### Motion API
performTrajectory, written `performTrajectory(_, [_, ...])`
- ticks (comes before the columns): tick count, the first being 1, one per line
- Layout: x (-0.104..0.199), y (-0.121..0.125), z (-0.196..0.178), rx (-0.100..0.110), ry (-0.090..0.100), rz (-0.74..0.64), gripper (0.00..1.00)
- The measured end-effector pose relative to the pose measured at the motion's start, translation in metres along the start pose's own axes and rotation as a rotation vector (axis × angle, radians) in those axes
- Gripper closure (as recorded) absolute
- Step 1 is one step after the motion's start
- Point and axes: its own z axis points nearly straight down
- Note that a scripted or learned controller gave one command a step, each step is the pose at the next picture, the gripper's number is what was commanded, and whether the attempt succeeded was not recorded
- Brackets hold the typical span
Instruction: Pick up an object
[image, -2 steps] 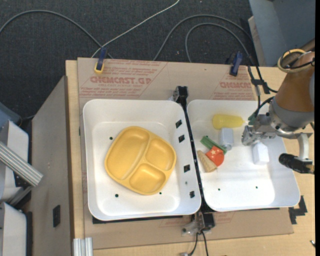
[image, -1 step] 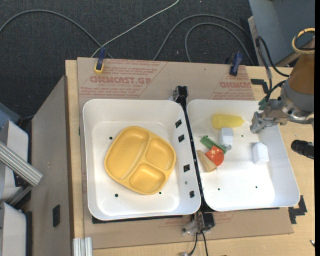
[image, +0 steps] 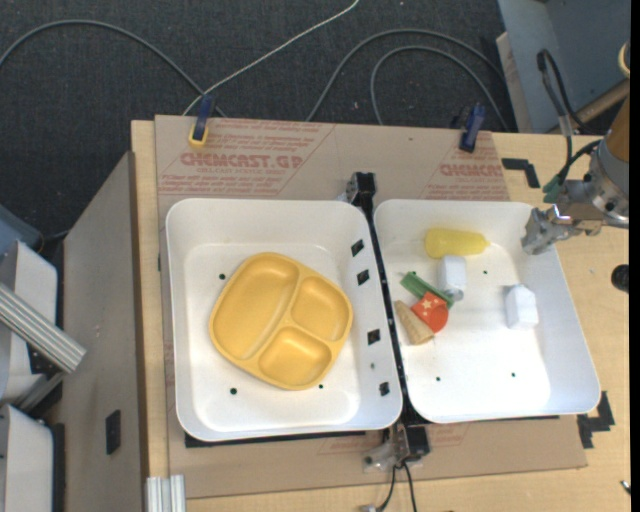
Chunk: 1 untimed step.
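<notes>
I see two white bins side by side on my counter (image: 150, 300). The left bin (image: 190, 390) holds one thing, a yellow plate (image: 281, 320) with three parts in it. The right bin (image: 520, 385) holds five small things. One is a yellow lump (image: 455, 242) near the top. One is a small white tube (image: 454, 274) just under the yellow lump. One is a green stick (image: 421, 287) touching a red piece (image: 432, 315). One is a tan wedge (image: 411, 324) right beside the red piece. One is a white block (image: 520, 305), well apart from the rest, toward the right.

My tool (image: 542, 230) is at the top right edge of the right bin. It is near no toy and I see nothing in it. It looks small and grey, and I cannot tell if it is open or closed. My arm (image: 612, 180) is cut off at the picture's edge.

There are two clips on the far edge of the counter, a left clip (image: 201, 125) and a right clip (image: 471, 127).
</notes>
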Motion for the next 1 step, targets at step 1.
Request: performTrajectory(1, [-0.0001, 0.0015, -0.0421, 0.0, 0.0, -0.001, 1.0])
